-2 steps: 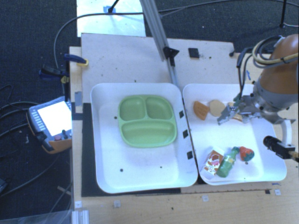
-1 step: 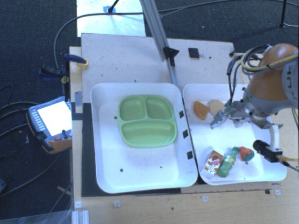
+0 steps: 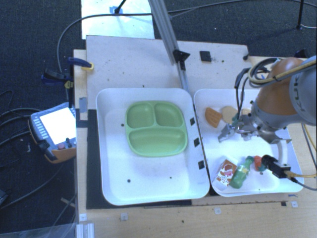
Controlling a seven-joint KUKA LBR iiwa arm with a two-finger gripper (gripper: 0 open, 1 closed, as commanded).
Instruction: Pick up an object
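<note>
My gripper [image 3: 236, 134] hangs low over the middle of the right bin [image 3: 287, 185], its fingers open with nothing between them. Just to its upper left lie an orange-brown wedge [image 3: 213, 117] and a tan round piece [image 3: 229, 113], both apart from the fingers. Nearer the front of that bin lie a green bottle [image 3: 240, 173], a red and white packet [image 3: 226, 173] touching the bottle's left side, and a small red piece [image 3: 258, 162].
The left bin [image 3: 114, 182] holds a green divided plate [image 3: 156, 129] towards its back. A grey pole [image 3: 166, 26] slants over the board behind the bins. A teach pendant [image 3: 53, 131] and cables lie on the floor at the left.
</note>
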